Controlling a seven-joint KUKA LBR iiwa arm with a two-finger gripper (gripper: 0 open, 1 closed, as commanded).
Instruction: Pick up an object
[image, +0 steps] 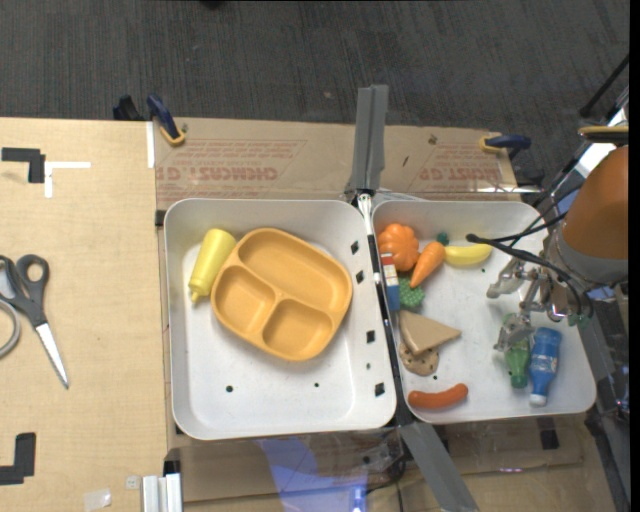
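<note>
The arm reaches in from the right and its gripper (522, 300) hangs over the right bin (470, 385), near that bin's right wall. The metal fingers (503, 283) stand parted, released, with nothing visible between them, so no grasp yet.

Just below the jaws, toward the near edge of the bin, lie two candidates side by side: a green bottle (517, 362) and a blue bottle (543, 365). Both run lengthwise roughly from the far side to the near side of the bin, the blue one tilted a touch. The green one lies almost straight under the jaws; the blue one sits just to its right, close to the wall.

That is the relation that counts: the nearest pick is a short drop downward and slightly nearward, and the jaws would need to close across the bottle's narrow width, not along its length.

Well apart to the left sit a banana (467, 254), a carrot (427, 262) and a sausage (437, 397). The left bin (200, 400) holds a yellow tray (277, 292).
</note>
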